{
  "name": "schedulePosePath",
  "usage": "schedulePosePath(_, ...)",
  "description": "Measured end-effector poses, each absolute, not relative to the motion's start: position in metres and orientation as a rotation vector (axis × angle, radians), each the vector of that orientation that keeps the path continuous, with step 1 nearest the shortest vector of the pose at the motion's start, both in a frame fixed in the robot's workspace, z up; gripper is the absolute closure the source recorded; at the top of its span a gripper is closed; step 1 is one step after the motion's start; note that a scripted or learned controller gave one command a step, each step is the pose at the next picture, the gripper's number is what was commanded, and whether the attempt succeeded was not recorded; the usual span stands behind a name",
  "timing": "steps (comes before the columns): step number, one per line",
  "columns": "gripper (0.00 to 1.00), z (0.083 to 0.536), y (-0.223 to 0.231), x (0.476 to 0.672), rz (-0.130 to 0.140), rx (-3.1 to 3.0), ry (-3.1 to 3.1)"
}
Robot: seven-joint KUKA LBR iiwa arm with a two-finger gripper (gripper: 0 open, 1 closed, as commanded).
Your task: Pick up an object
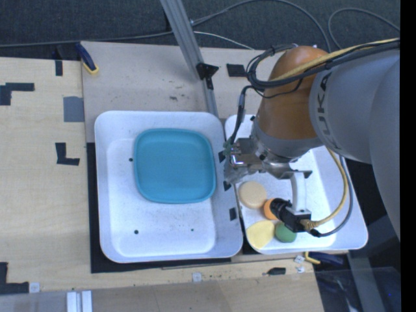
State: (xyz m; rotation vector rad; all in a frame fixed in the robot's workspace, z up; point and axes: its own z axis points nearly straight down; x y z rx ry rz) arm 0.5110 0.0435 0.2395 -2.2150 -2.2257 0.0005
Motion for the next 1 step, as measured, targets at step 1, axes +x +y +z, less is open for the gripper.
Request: schedulePosePath(1, 1.00, 0.2221, 0.0932, 0.5212, 0.003, -2.217, -2.224)
